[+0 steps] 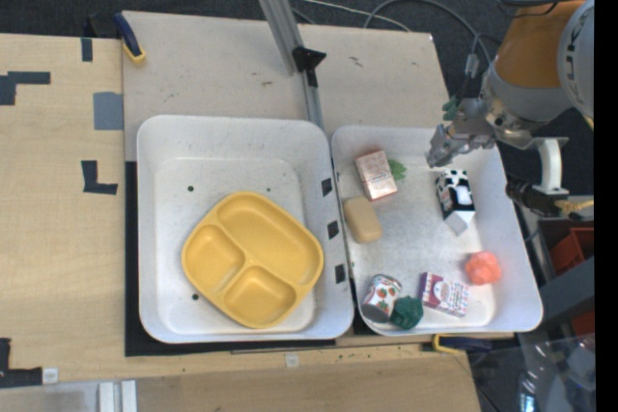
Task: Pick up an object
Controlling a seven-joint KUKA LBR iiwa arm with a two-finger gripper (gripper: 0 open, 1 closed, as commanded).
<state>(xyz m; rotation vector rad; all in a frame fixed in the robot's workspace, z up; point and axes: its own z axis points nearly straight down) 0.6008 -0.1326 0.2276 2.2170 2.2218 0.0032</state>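
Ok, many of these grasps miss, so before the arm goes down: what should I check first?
1. Gripper sits over the right white bin: ok.
2. Nearest target, the black-and-white cow-patterned carton, lies apart from its neighbours: ok.
3. Nothing between the jaws already: cannot tell.
4. Jaws wide enough for the carton: cannot tell.
5. Pink-and-white box and tan oval block lie away from that carton: ok.
6. Yellow divided plastic plate lies in the left white bin, out of the way: ok.
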